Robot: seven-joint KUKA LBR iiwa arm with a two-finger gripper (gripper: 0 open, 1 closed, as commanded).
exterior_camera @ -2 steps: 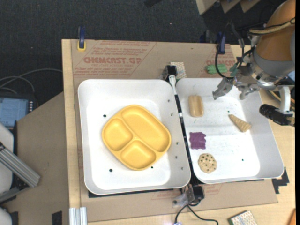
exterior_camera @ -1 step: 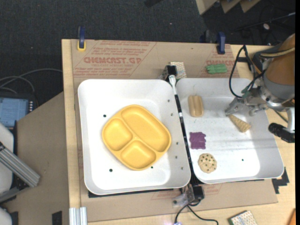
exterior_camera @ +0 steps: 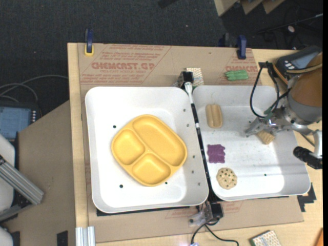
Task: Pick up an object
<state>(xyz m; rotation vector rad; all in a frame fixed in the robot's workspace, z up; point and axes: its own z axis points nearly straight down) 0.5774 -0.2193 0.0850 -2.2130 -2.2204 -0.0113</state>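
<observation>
The right bin (exterior_camera: 287, 184) holds a tan bread-like piece (exterior_camera: 214, 115) at its far left, a purple piece (exterior_camera: 216, 153) in the middle left and a round cookie (exterior_camera: 226, 178) near the front. A small tan block (exterior_camera: 266, 137) lies toward the bin's right side. My gripper (exterior_camera: 263, 129) reaches in from the right and hangs low just over that block, touching or nearly touching its top. The wrist and cables hide part of the block.
The left bin (exterior_camera: 97, 137) carries a yellow three-part plate (exterior_camera: 148, 149). A green object (exterior_camera: 236, 75) lies on the cardboard behind the right bin. A black cable (exterior_camera: 253, 94) loops over the right bin's far edge. Clamps stand at the board's back corners.
</observation>
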